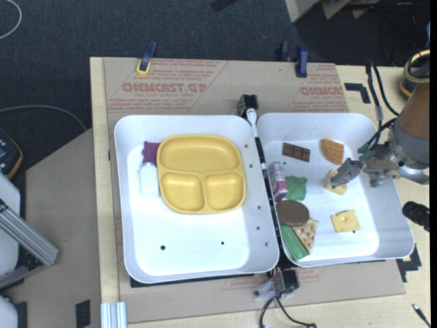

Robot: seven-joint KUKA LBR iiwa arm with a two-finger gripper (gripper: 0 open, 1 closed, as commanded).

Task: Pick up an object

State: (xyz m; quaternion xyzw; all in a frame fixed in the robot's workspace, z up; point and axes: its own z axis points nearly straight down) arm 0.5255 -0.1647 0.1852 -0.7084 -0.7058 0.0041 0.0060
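My gripper (343, 172) reaches in from the right and hangs low over the right bin (386, 241). Its tip is right at a small yellow piece (335, 183), touching or just above it. Around it in that bin lie a brown chocolate bar (296, 152), an orange bread slice (333, 151), a pink can (278, 180), a green item (298, 186), a round brown cookie (293, 213), a pizza slice (306, 236) and a yellow cheese block (345, 221).
The left bin (191, 255) holds a yellow divided plate (201, 173) and, by its left wall, a white bottle (148, 178) with a purple cap. A black divider (258, 152) runs between the bins. Cables hang at the right near the arm.
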